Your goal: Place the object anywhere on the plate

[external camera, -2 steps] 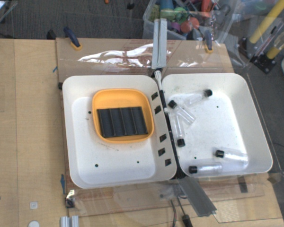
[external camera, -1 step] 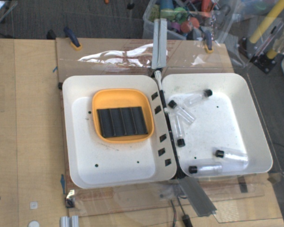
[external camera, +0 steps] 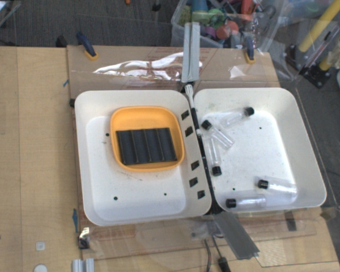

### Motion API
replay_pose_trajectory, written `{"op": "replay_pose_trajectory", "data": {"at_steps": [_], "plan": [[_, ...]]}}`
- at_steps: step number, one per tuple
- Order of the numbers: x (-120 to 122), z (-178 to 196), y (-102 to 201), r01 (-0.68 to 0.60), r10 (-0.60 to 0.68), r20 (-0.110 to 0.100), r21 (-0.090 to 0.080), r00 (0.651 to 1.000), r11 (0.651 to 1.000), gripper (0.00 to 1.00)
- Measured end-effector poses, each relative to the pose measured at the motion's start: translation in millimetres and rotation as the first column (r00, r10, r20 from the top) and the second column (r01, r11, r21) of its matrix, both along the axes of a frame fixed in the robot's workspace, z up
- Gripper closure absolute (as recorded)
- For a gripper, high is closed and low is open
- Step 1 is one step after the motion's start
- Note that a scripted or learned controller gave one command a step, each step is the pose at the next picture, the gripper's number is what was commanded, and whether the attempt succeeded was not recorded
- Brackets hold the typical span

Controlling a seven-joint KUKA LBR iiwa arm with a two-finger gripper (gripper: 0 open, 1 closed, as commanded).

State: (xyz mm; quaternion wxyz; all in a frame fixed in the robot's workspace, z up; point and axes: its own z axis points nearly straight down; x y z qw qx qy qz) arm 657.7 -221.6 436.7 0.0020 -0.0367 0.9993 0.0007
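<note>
An orange plate [external camera: 147,113] with rounded corners lies in the left bin [external camera: 136,205], towards its back. On the plate rests a black ridged slab [external camera: 146,146] that covers most of its floor. In the right bin [external camera: 289,123] lie several clear plastic tubes with black caps. One tube [external camera: 236,116] is near the back. Two tubes [external camera: 218,136] cross near the divider. Another tube [external camera: 279,185] lies at the front right, and one more tube [external camera: 248,201] lies along the front wall.
Black clips [external camera: 191,149] run along the seam between the bins. A grey metal bar [external camera: 191,50] stands behind the seam. A clear box of coloured toys [external camera: 232,10] sits at the back right. A grey plate [external camera: 236,237] juts out below the bins' front edge.
</note>
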Motion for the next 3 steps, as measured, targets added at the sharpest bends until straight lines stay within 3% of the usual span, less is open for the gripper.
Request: {"op": "replay_pose_trajectory", "data": {"at_steps": [1, 2, 3], "plan": [[10.8, 0.0, 0.4, -0.295, 0.295, 0.006, -0.004, 0.956, 0.956, 1.00], [10.7, 0.0, 0.1, -0.504, 0.504, 0.006, -0.006, 0.864, 0.864, 1.00], [10.6, -0.5, 0.0, -0.806, 0.806, 0.004, -0.008, 0.592, 0.592, 1.00]]}}
